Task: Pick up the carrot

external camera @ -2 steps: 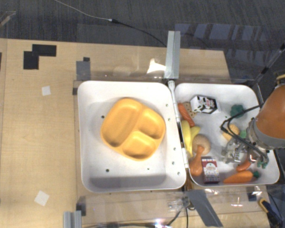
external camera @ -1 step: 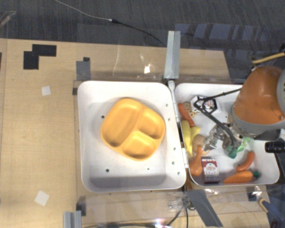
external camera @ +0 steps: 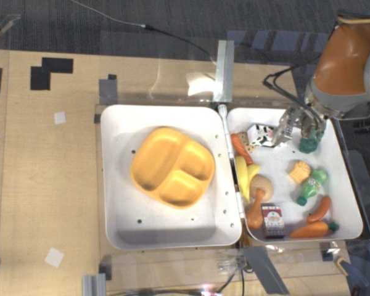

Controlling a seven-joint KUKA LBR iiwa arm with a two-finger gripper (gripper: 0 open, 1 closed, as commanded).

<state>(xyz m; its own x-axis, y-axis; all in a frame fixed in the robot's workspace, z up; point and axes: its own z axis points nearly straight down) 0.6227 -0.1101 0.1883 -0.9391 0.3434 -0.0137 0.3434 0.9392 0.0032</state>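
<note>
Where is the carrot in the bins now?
In the camera view the carrot lies in the right bin near its front right corner, just below a small orange sausage-like piece and to the right of the small red box.

— From my screen I count two white bins: the left bin [external camera: 111, 165] and the right bin [external camera: 348, 184]. You?

— Same. One yellow divided plate [external camera: 172, 166] in the left.

— In the right I get one carrot [external camera: 309, 230], one banana [external camera: 242, 176], one small red box [external camera: 272, 221].

— I also count two green bottle-like toys [external camera: 311, 187] [external camera: 309, 142], and one corn piece [external camera: 299, 172].

— Orange-red sausage shapes: I make it two [external camera: 241, 148] [external camera: 320, 208].

— One mushroom-like piece [external camera: 258, 196], one black-and-white item [external camera: 260, 134] I can't identify. One gripper [external camera: 296, 125].
</note>
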